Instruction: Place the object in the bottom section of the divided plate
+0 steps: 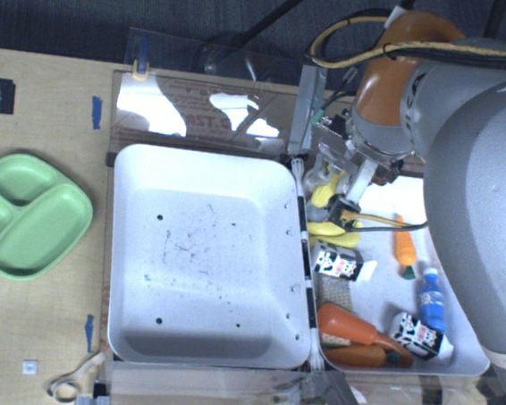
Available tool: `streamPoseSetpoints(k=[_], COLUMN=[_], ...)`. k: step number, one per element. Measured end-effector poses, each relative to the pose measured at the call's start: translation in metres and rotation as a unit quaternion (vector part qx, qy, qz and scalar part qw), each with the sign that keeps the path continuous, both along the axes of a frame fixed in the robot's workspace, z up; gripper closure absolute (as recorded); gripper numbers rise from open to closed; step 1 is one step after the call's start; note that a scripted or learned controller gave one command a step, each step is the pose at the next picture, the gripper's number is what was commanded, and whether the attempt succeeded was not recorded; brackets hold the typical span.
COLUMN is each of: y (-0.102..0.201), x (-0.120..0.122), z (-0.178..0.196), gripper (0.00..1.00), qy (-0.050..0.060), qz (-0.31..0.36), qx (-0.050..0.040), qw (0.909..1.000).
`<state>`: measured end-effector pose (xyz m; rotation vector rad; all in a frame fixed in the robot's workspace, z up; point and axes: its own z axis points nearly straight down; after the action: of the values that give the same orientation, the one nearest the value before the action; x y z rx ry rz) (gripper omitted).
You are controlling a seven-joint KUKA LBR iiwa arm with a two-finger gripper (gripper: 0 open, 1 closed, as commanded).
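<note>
Divided plate (23, 213), green, sits on the tabletop (58, 87) left of the left bin (204, 237), well apart from the arm. All three sections are bare, so we read the step in hand as the pick. The arm's wrist end (367, 146) hangs over the upper left corner of the right bin (379, 289), just above a yellow banana (324, 196), which is our likely target. A second yellow piece (332, 233) and a cow-print carton (336, 266) lie just beside it. We'd come straight down, centre across the banana's narrow axis, and keep off the bin wall next to it. Lift clear of both rims before crossing the left bin. Release low over the plate's bottom section (48, 225), which we take to be the long one. The fingers are hidden under the wrist: we can't tell whether they're apart or together, or touching anything.
</note>
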<state>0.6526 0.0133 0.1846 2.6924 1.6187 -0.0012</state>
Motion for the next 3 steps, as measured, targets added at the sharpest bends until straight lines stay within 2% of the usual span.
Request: streamPoseSetpoints(k=[1, 2, 3], y=[0.037, 0.124, 0.124], x=[-0.101, -0.17, -0.169], z=[-0.001, -0.012, -0.012], gripper=[1.0, 1.0, 0.0], qy=[0.003, 0.002, 0.002], qz=[-0.189, -0.329, -0.329], qx=[0.0007, -0.0001, -0.0002], qw=[0.9819, 0.9444, 0.9442])
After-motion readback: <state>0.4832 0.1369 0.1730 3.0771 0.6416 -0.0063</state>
